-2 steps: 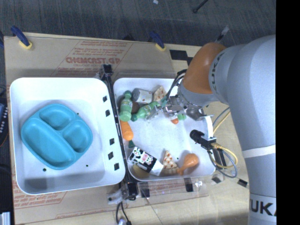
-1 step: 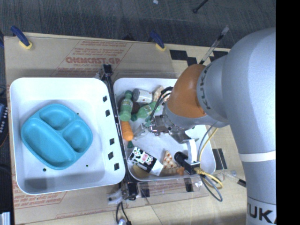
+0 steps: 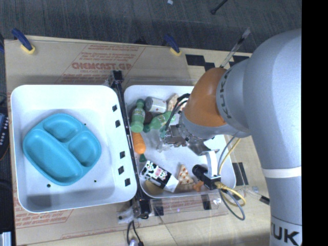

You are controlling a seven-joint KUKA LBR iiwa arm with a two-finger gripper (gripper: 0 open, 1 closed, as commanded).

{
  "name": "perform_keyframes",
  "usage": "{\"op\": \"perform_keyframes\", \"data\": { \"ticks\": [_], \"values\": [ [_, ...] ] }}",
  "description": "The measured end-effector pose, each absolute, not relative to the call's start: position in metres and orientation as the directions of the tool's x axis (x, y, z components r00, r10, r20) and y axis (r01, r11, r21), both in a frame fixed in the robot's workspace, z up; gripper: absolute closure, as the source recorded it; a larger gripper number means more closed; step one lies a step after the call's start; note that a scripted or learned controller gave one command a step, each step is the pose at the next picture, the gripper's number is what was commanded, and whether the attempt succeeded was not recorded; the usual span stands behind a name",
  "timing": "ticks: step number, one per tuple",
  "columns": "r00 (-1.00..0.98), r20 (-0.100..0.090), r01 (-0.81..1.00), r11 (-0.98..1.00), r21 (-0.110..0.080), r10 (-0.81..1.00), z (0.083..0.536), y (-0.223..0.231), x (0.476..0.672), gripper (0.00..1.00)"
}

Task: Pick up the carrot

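At the near end of the right bin [image 3: 148, 90], a black-and-white carton [image 3: 155, 173] lies beside a toy pizza slice [image 3: 183, 176]. Just beyond them the carrot [image 3: 139, 143] lies against the bin's left wall, apart from the gripper [image 3: 168, 136], which hangs low over the clutter beside it. I cannot tell whether the jaws are released or clenched. Farther on, a green bottle [image 3: 137, 118] sits just past the carrot, with a grey can [image 3: 157, 105] beyond. The left bin [image 3: 61, 99] holds a blue divided plate [image 3: 61, 147]
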State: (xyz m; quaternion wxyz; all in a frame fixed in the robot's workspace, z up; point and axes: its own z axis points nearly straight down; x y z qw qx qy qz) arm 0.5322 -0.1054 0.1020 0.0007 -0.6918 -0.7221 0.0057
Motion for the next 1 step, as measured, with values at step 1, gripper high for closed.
{"op": "perform_keyframes", "data": {
  "ticks": [1],
  "values": [
    [0.250,0.000,0.968,-0.250,-0.007,0.968,0.1919,-0.0439,0.4763,1.00]
  ]
}}
